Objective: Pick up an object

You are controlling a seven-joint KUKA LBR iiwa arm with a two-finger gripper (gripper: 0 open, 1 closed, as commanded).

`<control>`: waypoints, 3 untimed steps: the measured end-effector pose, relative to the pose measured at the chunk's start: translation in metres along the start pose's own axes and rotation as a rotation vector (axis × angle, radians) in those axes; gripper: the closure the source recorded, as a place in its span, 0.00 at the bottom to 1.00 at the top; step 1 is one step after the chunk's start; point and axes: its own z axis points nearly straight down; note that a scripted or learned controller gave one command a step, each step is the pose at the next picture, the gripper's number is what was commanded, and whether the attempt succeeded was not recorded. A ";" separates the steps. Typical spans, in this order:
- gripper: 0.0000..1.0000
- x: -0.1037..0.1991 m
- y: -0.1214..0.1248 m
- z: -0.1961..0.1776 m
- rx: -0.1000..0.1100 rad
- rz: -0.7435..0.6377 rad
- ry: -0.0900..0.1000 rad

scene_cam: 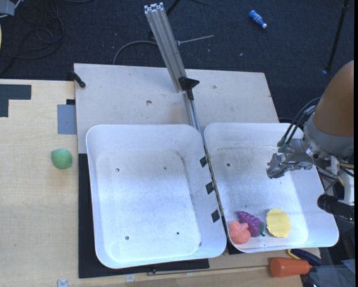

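Observation:
In the right bin (251, 139), near its front edge, lie three small objects: an orange-pink piece (239, 232), a purple one (250, 220) and a yellow one (278, 223), close together. My gripper (276, 168) hangs over the right part of that bin, behind the yellow object and apart from all three. Nothing shows between its fingers.
The left bin (98, 139) stands beside the right one, joined by black clips along the shared rim. A green ball (61, 158) rests on the wooden bench at the left. An orange tool (290, 266) lies past the right bin's front edge. A slanted metal rail (169, 46) rises behind the bins.

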 end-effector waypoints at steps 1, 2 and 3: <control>1.00 0.044 0.018 -0.008 -0.001 0.000 -0.001; 1.00 0.096 0.046 -0.005 -0.001 -0.001 0.000; 1.00 0.153 0.057 -0.001 -0.001 0.000 -0.001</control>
